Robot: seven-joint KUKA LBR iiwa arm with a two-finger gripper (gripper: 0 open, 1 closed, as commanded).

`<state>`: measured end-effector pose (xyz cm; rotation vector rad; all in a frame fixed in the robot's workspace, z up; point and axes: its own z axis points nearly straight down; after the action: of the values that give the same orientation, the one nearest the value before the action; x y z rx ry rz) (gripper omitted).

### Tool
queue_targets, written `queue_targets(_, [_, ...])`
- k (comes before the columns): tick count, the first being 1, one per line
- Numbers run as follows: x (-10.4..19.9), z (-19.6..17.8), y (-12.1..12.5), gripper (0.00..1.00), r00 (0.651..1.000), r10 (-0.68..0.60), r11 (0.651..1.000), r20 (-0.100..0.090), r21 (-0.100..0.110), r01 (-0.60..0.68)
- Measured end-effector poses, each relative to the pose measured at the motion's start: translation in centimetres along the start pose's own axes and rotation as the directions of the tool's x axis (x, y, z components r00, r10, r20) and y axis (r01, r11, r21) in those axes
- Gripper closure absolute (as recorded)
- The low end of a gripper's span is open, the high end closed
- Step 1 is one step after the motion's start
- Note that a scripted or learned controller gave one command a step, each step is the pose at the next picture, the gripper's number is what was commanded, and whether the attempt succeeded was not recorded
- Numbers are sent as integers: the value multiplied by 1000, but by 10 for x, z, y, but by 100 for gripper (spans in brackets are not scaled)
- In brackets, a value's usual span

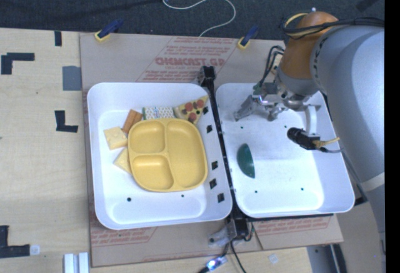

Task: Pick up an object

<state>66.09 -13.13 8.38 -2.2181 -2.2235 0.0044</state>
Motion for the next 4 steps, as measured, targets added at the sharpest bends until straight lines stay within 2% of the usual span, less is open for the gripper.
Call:
queue_targets(1, [1, -11, 0, 100, 1000, -2, 1000, 0, -1, 2])
queue_targets(2, [3, -54, 2, 100, 1000, 1, 1000, -2, -6, -1])
queue_targets(3, [0, -111, -5, 100, 1000, 2, 1000, -1, -7, -2])
queue_targets(4, [0, -142, -5, 100, 1000, 1, 1000, -2, -4, -1])
